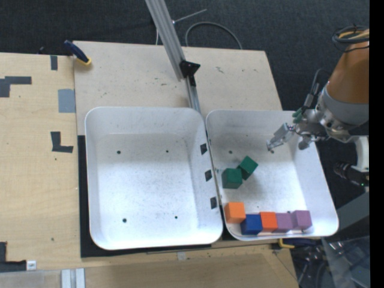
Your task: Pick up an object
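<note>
The hand (279,140) hangs above the right bin (315,179); I cannot tell how wide it stands, and nothing sits in it. The green blocks (239,173) touch; a descent between them could shove both aside, I judge.

A: What is on the bench?

B: Two shallow white bins side by side. The left bin (147,176) shows a bare, speckled floor. The right bin (312,188) holds two green blocks (239,171) touching near its middle, and along its near wall a row: an orange block (235,211), a blue block (252,224), a second orange block (268,221), then two purple blocks (293,220).

A: And the arm?

B: It reaches in from the right, its gripper (277,140) over the right bin's far right part, apart from every block
</note>
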{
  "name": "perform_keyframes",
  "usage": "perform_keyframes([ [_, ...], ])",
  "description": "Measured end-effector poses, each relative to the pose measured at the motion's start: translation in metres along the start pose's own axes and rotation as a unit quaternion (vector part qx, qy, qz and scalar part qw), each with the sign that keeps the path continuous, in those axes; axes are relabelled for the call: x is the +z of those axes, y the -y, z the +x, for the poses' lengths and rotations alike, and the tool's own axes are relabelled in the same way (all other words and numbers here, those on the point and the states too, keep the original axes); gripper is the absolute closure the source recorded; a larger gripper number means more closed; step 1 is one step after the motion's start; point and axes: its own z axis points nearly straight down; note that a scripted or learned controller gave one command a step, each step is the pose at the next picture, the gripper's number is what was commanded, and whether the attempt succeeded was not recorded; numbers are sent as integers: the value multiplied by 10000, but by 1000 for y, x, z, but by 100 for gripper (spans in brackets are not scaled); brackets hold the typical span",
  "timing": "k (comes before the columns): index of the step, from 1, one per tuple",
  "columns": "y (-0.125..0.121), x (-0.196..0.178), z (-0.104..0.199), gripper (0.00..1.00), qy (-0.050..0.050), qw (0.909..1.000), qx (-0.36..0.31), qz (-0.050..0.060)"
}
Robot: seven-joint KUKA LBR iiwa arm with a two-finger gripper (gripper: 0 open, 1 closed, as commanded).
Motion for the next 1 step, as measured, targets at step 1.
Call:
perform_keyframes([
  [1, 8, 98, 36, 0, -13, 10000, -3, 42],
])
